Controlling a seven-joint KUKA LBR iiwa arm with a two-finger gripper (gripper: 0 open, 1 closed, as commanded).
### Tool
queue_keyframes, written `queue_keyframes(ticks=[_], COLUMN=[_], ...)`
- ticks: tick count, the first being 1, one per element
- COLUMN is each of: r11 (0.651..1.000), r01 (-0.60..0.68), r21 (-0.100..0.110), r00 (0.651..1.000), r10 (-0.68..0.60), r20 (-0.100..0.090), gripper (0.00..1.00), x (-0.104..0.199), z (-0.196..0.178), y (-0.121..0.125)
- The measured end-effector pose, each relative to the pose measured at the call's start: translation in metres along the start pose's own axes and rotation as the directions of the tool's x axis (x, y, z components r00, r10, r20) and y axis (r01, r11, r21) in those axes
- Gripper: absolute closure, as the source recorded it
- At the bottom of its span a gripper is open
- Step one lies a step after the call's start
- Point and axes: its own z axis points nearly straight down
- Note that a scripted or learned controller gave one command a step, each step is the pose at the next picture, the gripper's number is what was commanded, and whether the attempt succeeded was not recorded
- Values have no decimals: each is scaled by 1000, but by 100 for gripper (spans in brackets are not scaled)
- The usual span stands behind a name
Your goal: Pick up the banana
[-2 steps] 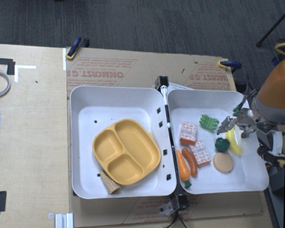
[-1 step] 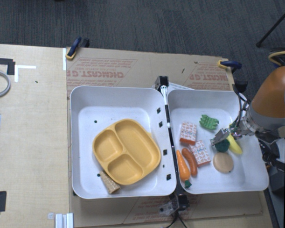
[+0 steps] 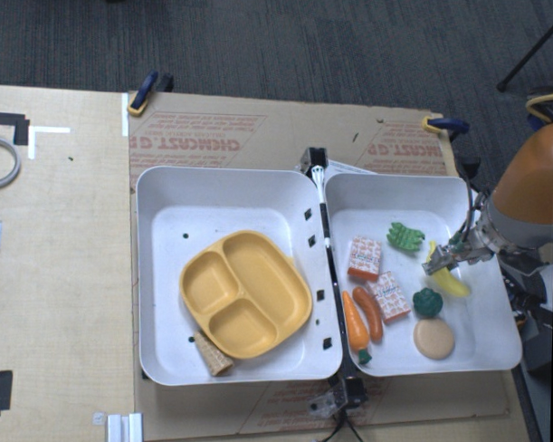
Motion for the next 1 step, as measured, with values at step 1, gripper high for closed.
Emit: queue_keyframes(ticks=[1], r11=[979], r01=[-203], r21=[3], r00=[979], r10=[203], r20=[-1], gripper=[100], x=[45], z=[-82], y=[-8])
